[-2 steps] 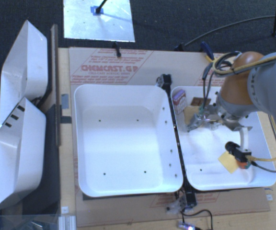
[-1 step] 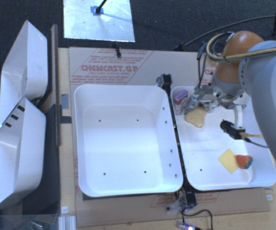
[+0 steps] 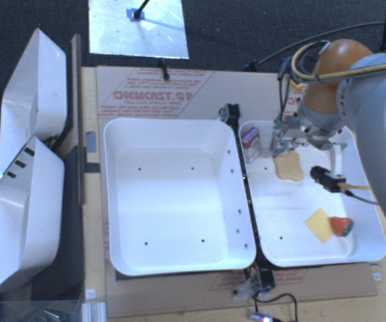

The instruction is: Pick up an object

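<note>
The gripper (image 3: 284,143) hangs low over the far part of the right bin (image 3: 375,248), near its 12 o'clock wall. The view is too steep and too blurred there to say how wide it stands open, and nothing can be seen held in it.

At 6 o'clock from the gripper, very near its tip, lies a tan flat piece (image 3: 289,168). It is probably the object chosen for the pick, because the gripper is lowered just beside it. Whether they touch cannot be told. The piece is pale brown and rounded with an uneven edge, and it lies flat on the white floor. A thing this thin may be difficult to grasp from above.

At 9 o'clock from the gripper a small carton (image 3: 250,143), dark red and white, stands against the wall of the bin, so there is little room on that side. Well apart at 5 o'clock lies a yellow square (image 3: 319,225), with a red and orange thing (image 3: 342,226) just beside it at its 3 o'clock. The arm (image 3: 374,99) comes in from 3 o'clock, and the left bin (image 3: 173,200) lies at 9 o'clock.
</note>
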{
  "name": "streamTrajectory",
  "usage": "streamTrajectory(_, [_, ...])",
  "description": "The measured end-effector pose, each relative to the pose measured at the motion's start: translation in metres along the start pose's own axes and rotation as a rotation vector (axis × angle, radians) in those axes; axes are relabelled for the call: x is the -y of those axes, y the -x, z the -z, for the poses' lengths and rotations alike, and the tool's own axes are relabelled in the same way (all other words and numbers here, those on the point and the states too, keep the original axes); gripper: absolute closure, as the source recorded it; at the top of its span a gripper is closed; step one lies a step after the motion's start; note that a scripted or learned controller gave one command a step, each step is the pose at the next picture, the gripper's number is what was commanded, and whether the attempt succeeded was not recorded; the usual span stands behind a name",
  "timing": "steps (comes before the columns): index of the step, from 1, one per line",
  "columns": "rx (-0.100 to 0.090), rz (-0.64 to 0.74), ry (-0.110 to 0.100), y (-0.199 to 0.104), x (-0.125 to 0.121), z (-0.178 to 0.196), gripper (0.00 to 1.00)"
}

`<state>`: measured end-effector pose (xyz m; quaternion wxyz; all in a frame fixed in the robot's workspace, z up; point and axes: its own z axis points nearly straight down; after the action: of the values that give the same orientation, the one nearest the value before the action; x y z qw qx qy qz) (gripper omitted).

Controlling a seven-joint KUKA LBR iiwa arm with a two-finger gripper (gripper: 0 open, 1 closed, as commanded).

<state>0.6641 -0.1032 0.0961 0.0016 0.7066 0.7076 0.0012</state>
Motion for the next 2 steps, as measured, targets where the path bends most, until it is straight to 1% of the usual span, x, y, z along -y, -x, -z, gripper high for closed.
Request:
streamTrajectory(1, [0.000, 0.000, -0.001, -0.0002, 0.0002, -0.0005, 0.00])
streamTrajectory(2, [0.001, -0.003, -0.001, -0.0057, 0.0006, -0.0065, 0.00])
